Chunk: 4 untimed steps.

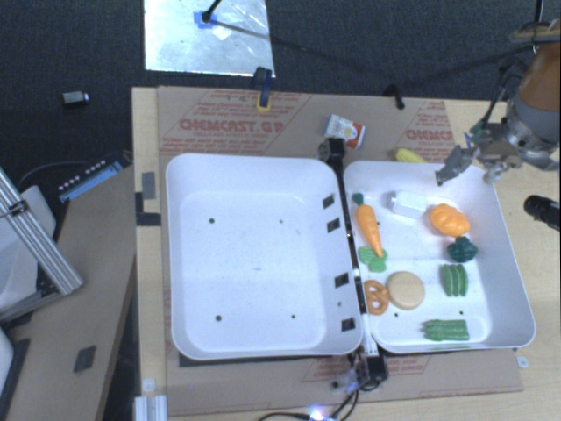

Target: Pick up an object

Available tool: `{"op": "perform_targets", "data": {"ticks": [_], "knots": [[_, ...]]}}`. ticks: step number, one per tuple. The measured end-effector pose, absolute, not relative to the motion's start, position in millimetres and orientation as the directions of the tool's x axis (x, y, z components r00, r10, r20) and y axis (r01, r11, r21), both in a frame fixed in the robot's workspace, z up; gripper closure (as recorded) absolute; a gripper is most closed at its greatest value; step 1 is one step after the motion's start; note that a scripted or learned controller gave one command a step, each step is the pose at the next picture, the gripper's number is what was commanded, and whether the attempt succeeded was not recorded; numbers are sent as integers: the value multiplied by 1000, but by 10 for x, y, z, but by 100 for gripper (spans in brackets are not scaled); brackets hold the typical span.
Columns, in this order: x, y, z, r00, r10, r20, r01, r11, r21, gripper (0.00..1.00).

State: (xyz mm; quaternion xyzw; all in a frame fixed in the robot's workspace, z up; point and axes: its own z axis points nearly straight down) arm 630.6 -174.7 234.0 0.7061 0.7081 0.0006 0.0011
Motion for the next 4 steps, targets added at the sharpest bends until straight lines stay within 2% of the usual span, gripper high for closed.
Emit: {"op": "perform_targets", "data": {"ticks": [1, 2, 3, 4], "knots": [[6316, -1745, 2455, -7, 1000, -2, 1000, 7, 7, 100], [6028, -1537, 3871, -7, 1000, -4, 1000, 7, 19, 100], [5505, -1382, 4916, -6, 1000, -3, 1000, 6, 16, 100], [5483, -1428, 5262, -6, 1000, -2, 1000, 6, 7, 100]]}}
